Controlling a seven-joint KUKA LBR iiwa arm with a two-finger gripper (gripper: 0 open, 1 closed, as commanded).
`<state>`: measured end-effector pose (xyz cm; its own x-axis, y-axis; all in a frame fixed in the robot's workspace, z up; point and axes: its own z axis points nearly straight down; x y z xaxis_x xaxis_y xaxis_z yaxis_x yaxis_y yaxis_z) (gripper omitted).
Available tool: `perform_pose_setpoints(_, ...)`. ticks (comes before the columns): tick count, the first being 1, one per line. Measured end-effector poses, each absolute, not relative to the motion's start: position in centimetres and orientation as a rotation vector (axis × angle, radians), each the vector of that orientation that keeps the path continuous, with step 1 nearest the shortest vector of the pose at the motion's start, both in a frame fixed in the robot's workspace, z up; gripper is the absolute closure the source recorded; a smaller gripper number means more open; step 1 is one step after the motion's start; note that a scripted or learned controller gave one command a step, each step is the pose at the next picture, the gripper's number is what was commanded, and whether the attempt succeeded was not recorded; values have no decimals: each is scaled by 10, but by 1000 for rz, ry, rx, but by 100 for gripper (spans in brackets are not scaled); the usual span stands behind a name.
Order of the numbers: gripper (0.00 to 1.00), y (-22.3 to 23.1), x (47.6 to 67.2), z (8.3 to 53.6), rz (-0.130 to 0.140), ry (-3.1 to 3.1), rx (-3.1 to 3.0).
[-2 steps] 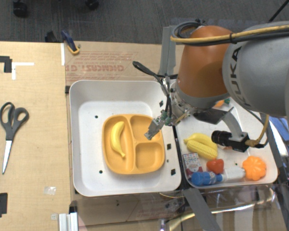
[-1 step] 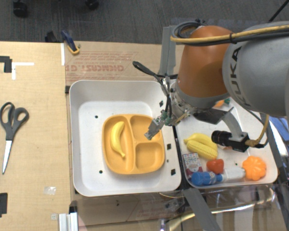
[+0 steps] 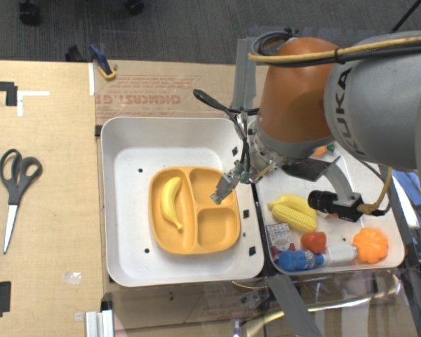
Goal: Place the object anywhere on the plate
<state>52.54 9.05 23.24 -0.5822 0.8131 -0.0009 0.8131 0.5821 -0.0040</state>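
A yellow plate (image 3: 217, 232) with three compartments lies in the left white bin (image 3: 119, 209). A yellow banana (image 3: 170, 201) rests in the plate's long left compartment, running top to bottom. My gripper (image 3: 223, 189) hangs over the plate's upper right compartment, close to the plate's right rim and apart from the banana. I see nothing held in it. The big orange and grey arm reaches in from the right and covers the upper part of the right bin.
The right bin (image 3: 340, 268) holds a yellow corn cob (image 3: 293, 213), a red piece (image 3: 313, 242), a blue piece (image 3: 295, 260), an orange pumpkin (image 3: 370, 245) and a small printed packet (image 3: 279, 236). Scissors (image 3: 14, 188) lie on the bench far left.
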Motion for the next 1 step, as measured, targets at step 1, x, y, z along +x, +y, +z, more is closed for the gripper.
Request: perform_pose_setpoints(1, 0, 90, 525, 232, 6, -2793, -1435)
